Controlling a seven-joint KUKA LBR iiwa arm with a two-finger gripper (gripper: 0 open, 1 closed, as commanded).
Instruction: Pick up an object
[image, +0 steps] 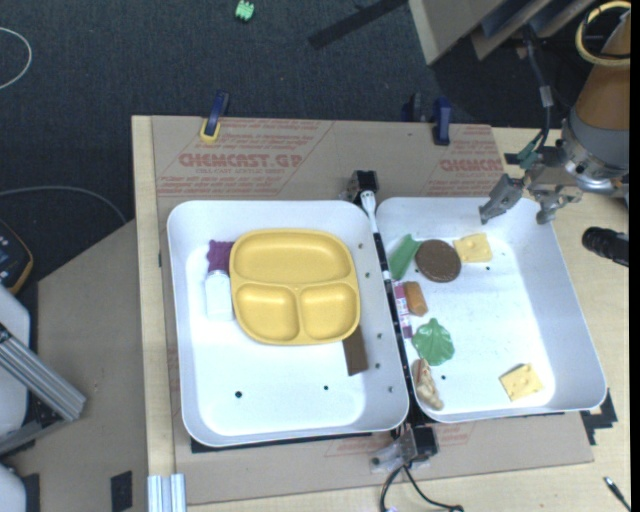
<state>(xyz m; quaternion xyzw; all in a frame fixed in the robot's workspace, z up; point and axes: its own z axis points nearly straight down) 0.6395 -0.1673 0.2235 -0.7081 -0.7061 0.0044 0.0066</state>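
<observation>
**Hand spread and empty above the right bin's far edge**

Taking the brown disc (437, 260) in the right bin (560, 330) as the landmark: nearest the camera, well in front of the disc, a cracker-like yellow square (520, 381) lies near the bin's front right corner, and a pale curved piece (427, 385) sits against the front left wall. Closer to the disc, a leafy green piece (434, 340) lies in front of it, and a small orange block (414, 298) lies just in front and to its left. A green strip (402, 254) lies just beside the disc on its left; a yellow cube (473, 248) sits just beside it on the right.

Left of the disc, across the divider, the left bin (200, 390) holds a yellow divided tray (295, 284), with a purple thing (219, 254) and a white thing (217, 295) by its left side and a brown stick (354, 354) at its front right corner.

Beyond and to the right of the disc, the hand (522, 204) hovers over the far rim, its fingers spread with nothing between them.

Likely trouble: the disc, strip and cube are crowded, so a descent there may nudge a neighbour or close on two things. The disc looks flat and could slip out. A descent straight down from here could strike the bin's rim.
</observation>
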